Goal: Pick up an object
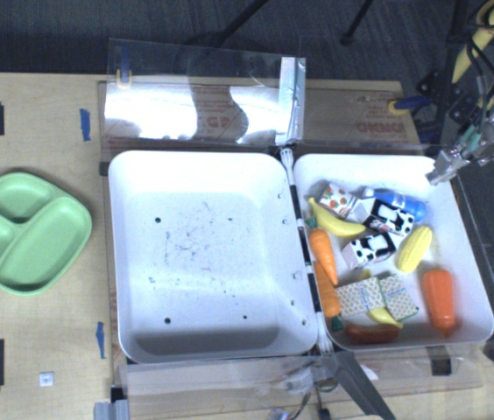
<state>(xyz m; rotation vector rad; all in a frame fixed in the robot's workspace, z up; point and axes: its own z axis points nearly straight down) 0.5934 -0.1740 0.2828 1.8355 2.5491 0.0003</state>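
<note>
The right white bin [479,274] holds a heap of toy food. A yellow banana [336,222] lies at its far left, with an orange carrot [322,256] below it along the left wall. In the middle are a black-and-white patterned box [372,248] and a blue-topped box [393,211]. A yellow corn cob [413,248] and an orange-red pepper [440,297] lie toward the right. Checkered packets [363,297] sit near the front. My gripper [447,163] hangs over the bin's far right corner, apart from every object, with nothing seen in it.
The left white bin [124,234] adjoins the right one. A green divided plate [24,232] rests on the bench at far left. A clear plastic sheet [199,103] stands behind the bins. Cables and yellow hoses [483,24] crowd the top right.
</note>
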